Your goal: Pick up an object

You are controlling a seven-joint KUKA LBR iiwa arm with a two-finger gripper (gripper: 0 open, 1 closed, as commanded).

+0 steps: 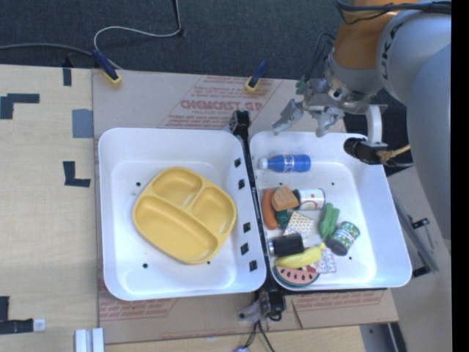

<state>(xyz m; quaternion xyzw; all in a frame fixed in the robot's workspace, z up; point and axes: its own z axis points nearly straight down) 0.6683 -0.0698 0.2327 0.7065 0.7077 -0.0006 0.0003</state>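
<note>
Single fixed camera, mounted above the bench, directed downward at a slant. Both shallow white plastic bins are framed whole: left bin [117, 218] and right bin [381, 233], side by side at centre. Brown cardboard sheet [183, 105] and dark carpeted floor [220, 13] are taken in at top. Grey arm with orange band [381, 20] is seen entering from the right. Moderate distance.

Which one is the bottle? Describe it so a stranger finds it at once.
Look in the right-hand white bin, at its far end, apart from the toy pile. The bottle lies on its side there: blue cap and label, clear body, alone.
</note>
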